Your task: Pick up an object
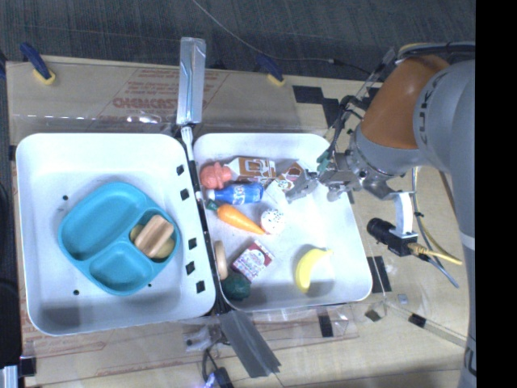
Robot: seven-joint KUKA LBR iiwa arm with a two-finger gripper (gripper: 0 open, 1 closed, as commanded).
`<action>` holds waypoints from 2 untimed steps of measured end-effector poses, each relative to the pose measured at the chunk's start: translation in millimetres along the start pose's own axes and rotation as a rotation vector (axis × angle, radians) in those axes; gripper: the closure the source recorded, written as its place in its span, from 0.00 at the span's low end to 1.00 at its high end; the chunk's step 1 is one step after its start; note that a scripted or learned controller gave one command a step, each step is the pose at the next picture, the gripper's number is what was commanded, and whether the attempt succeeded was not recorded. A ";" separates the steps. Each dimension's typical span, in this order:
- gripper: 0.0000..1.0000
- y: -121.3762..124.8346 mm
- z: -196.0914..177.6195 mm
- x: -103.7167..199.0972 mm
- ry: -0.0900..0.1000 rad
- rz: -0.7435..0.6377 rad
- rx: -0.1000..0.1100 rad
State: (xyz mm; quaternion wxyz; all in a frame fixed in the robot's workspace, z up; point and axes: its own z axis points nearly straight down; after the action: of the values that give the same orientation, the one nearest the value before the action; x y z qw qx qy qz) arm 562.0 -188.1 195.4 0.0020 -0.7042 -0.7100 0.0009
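Altogether one carrot (pixel 239 217), one banana (pixel 306 267), two bins (pixel 32 217).

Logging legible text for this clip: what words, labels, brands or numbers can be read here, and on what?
Nothing reads for certain.
Red print on the cardboard sheet behind the bins: upside down and blurred.
Brown carton label: too small to read.
Red-and-white packet: print blurred.
Blue bottle label: unreadable.
White die: marks unclear.

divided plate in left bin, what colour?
Blue, a teal shade; the divided plate shows clearly in the camera view.
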 end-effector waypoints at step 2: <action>0.00 -5.7 105.1 84.7 0.000 -0.299 0.000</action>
State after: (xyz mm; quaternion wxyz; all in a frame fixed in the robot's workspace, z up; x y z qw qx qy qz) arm 555.2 -103.3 90.4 0.0024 -0.5906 -0.8070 0.0007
